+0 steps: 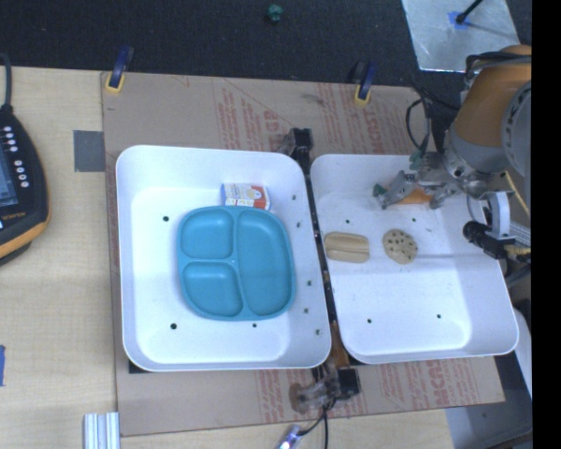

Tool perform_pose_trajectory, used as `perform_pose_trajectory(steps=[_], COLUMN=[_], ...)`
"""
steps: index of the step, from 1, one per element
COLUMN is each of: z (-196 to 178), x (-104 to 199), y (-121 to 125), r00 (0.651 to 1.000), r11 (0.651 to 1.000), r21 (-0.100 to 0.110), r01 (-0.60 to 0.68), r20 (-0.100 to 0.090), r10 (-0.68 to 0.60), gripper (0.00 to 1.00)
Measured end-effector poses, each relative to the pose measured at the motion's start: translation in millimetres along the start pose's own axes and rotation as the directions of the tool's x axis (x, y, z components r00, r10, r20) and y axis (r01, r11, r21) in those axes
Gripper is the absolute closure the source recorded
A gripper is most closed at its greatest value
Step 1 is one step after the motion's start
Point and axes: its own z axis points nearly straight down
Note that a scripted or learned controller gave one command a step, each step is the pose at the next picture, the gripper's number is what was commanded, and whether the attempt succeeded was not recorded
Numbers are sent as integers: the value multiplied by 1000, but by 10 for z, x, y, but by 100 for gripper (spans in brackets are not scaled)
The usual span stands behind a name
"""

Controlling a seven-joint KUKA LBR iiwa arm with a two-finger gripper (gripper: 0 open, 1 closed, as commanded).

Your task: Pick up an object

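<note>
My gripper (410, 193) is low over the far part of the right bin (449, 340), reaching in from the right. It is open, with its fingers (383, 194) spread to either side of a small orange piece (414, 195) lying on the bin floor. A tan bread-like piece (346, 247) and a round speckled cookie (400, 245) lie nearer the front of that bin, apart from the gripper. In the left bin (150, 335) sits a blue divided plate (235, 261), with a small red and white box (245, 195) just behind it.
The arm's grey and orange wrist (491, 110) hangs over the right bin's far right corner, with cables beside it. A black and orange handheld pendant (5, 185) lies on the bench at the far left. Clamps (120, 66) hold the cardboard base at its back edge.
</note>
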Motion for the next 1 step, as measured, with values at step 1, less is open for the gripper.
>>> perform_pose_trajectory(steps=[1], z=[-2], x=[-105], y=[6], r00=[1000], r11=[1000], r21=[-5], r01=[-3], r20=[2], r10=[3], gripper=[0])
